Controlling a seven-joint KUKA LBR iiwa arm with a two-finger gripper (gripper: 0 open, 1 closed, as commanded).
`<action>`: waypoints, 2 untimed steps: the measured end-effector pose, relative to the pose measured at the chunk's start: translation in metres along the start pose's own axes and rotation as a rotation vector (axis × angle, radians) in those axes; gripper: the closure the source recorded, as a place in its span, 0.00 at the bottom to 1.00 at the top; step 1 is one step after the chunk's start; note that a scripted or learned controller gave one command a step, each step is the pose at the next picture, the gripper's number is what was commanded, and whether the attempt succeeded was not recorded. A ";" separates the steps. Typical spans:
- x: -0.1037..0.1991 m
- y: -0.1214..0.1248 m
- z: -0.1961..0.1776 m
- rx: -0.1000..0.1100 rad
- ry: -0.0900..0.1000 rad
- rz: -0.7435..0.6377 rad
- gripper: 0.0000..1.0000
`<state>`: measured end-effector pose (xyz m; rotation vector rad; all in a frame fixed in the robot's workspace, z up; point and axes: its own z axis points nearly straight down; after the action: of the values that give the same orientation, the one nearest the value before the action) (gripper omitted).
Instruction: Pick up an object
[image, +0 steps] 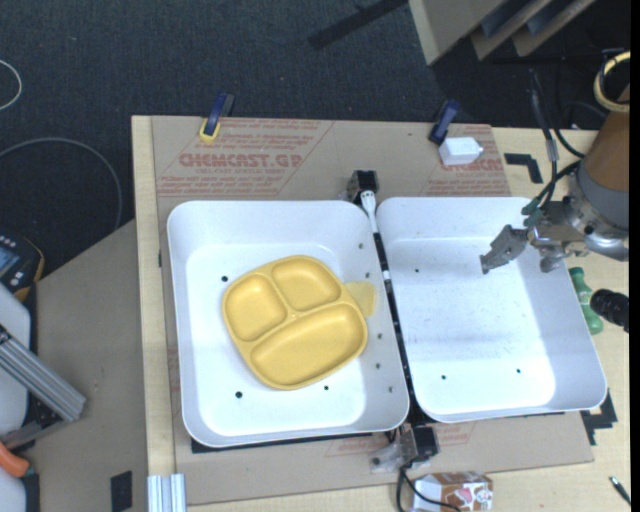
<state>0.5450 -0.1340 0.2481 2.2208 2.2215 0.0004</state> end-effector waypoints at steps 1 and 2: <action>0.029 -0.067 -0.100 -0.005 0.000 -0.003 0.00; 0.131 -0.056 -0.204 -0.015 0.003 -0.014 0.00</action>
<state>0.4886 -0.0033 0.4516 2.1995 2.2302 0.0201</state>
